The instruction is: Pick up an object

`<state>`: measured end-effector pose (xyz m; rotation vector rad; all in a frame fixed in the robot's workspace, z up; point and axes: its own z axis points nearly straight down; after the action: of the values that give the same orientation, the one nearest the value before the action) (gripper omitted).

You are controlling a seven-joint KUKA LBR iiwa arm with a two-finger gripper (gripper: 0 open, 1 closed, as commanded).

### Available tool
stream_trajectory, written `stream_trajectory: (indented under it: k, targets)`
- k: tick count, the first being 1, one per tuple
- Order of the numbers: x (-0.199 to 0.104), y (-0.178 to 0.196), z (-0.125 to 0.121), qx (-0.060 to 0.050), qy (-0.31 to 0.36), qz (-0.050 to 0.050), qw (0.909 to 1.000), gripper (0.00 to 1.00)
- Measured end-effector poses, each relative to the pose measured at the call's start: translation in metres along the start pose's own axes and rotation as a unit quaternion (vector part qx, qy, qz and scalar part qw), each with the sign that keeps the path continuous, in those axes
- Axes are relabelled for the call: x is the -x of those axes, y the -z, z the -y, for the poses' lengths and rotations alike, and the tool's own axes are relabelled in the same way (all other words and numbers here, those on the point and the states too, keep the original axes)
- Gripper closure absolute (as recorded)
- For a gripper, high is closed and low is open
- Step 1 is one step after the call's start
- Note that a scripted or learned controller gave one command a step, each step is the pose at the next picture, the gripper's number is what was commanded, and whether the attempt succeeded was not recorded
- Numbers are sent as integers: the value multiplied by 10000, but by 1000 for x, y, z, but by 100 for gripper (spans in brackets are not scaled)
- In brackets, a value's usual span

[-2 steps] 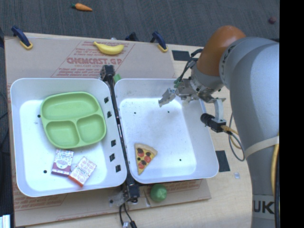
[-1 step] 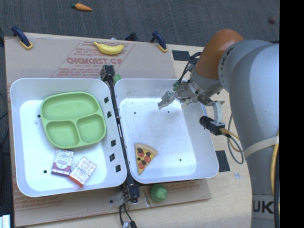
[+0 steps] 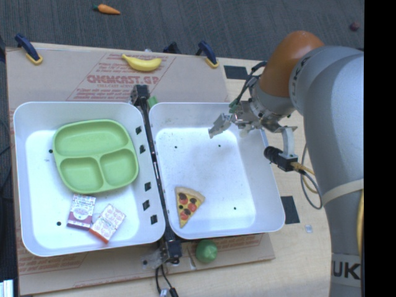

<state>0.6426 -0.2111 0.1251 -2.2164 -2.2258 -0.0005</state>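
We see the hand point(image 3: 218, 127) at the right bin's point(image 3: 263, 197) far edge, apparently released and grasping nothing; a pizza slice point(image 3: 187, 205) lies well apart.

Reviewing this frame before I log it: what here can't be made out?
- Gripper: small and blurred in the camera view; open or shut cannot be told.
- Two packets in the left bin: print too small to read.
- Green ball: partly behind the right bin rim; what it is stays unclear.
- Arm base: cut off by the lower edge.
- Cardboard print: partly covered by the banana.
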Motion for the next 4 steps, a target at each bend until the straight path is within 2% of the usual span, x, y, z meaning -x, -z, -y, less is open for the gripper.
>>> stream_trajectory:
  k: [1,2,3,4]
  targets:
    - [0,0,7,-16,-5,-2,10000,0]
    - [-1,-13,3,-21,10,-2,10000,0]
    - [-1,-9,15,-19,5,1,10000,0]
    - [0,-10,11,-6,12,7,10000,0]
